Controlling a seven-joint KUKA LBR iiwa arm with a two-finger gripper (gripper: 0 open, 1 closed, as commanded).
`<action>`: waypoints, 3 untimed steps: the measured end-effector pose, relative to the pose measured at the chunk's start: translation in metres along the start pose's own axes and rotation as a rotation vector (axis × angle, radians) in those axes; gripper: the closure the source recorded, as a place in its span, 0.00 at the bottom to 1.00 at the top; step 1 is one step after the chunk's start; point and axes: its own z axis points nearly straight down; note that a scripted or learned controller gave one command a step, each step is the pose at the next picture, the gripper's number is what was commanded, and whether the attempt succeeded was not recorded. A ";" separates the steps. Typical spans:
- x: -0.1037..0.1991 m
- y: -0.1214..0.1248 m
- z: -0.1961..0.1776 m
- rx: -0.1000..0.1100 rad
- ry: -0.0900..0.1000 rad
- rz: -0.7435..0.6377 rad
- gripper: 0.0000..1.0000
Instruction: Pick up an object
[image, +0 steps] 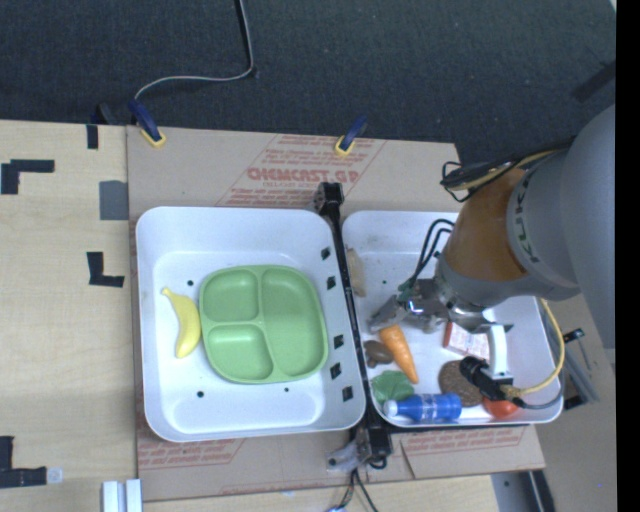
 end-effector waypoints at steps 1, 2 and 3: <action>0.001 -0.022 -0.001 -0.006 -0.003 -0.001 0.00; 0.001 -0.034 -0.001 -0.007 -0.003 -0.001 0.00; -0.003 -0.060 -0.001 -0.006 -0.003 0.000 0.00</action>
